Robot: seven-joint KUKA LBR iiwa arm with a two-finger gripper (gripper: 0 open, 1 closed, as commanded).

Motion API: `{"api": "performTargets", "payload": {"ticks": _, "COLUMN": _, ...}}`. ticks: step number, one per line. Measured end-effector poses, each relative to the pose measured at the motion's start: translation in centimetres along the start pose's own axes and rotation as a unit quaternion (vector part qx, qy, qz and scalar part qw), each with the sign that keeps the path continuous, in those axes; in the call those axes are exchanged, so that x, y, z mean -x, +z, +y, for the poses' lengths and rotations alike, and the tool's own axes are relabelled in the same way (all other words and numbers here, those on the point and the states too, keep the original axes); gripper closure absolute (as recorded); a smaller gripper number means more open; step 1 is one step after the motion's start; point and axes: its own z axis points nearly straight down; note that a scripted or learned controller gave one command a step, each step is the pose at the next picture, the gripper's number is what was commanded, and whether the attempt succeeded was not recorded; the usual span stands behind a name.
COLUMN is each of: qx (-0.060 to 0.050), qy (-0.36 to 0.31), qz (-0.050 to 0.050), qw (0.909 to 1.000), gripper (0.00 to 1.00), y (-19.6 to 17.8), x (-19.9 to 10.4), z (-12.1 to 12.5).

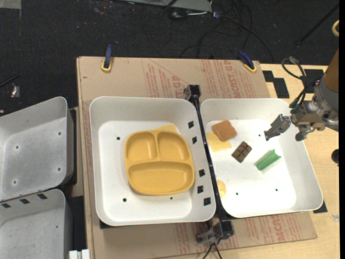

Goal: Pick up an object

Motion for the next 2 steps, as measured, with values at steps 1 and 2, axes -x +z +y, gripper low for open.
{"api": "performTargets", "payload": {"ticks": 1, "qx": 0.006, "qy": -0.001, "qz": -0.001, "qw": 1.0000, "gripper": 0.00, "y": -0.6, "x": -0.1, "z": 0.2}}
{"api": "performTargets", "payload": {"ticks": 2, "qx": 0.004, "qy": 0.000, "qz": -0.001, "qw": 1.0000, "gripper": 0.00, "y": 3.9, "x": 0.1, "z": 0.8}}
